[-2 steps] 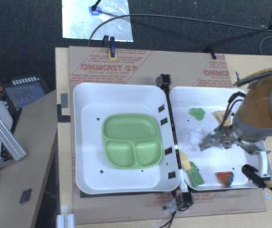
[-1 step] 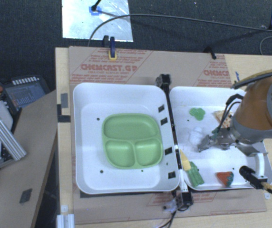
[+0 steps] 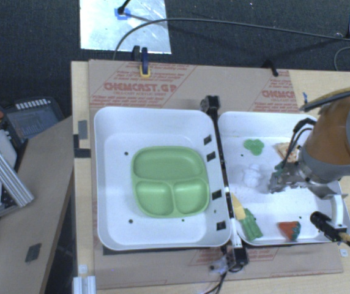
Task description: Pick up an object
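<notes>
Over the right bin (image 3: 267, 120), the gripper (image 3: 277, 182) hangs low beside a pale clear object (image 3: 251, 175), likely lining up a grasp; whether it is open I cannot tell; a green piece (image 3: 253, 145) lies nearby.

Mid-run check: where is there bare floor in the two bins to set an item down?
Left white bin: bare floor rings the green three-compartment plate, widest along the far wall and left side. Right white bin: crowded; the gripper, small green lump, clear plastic piece, green-and-yellow item and red item leave one patch, front centre.
</notes>
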